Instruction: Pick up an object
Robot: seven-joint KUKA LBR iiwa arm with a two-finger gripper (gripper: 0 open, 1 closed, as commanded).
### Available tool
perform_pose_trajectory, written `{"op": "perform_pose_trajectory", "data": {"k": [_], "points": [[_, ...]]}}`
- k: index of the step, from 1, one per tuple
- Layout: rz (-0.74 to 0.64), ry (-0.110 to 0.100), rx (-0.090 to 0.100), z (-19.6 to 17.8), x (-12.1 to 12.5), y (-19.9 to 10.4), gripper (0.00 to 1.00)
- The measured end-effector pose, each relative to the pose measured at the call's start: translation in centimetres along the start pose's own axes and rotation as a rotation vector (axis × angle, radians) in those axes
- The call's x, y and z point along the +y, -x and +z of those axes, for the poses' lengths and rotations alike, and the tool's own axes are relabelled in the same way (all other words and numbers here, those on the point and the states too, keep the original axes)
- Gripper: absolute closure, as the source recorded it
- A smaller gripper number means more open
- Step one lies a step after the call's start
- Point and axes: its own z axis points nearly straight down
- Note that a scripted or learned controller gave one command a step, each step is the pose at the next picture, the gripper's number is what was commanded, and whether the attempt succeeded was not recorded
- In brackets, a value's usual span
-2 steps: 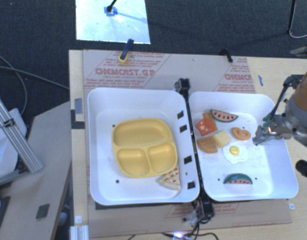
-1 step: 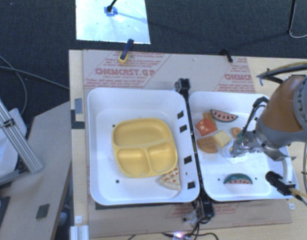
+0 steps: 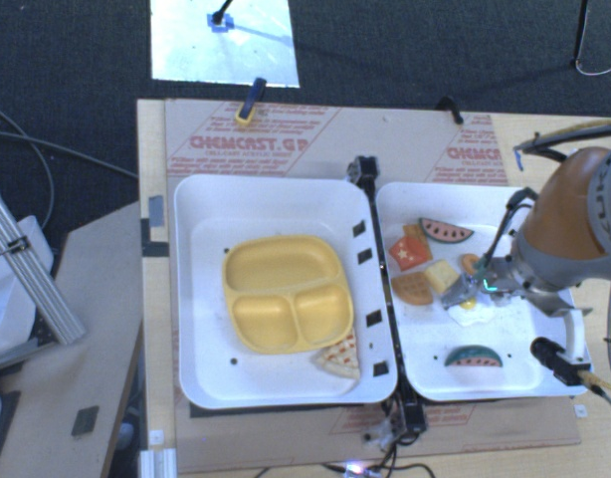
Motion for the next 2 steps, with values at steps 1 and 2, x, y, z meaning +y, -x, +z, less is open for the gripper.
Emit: {"op": "perform_pose_trajectory", "data": {"k": [1, 2], "points": [[0.001, -0.002, 0.001, -1.6, -3.0, 0.1, 0.0], [0.002, -0.003, 0.001, 2.1, -4.3, 0.6, 0.0]]}}
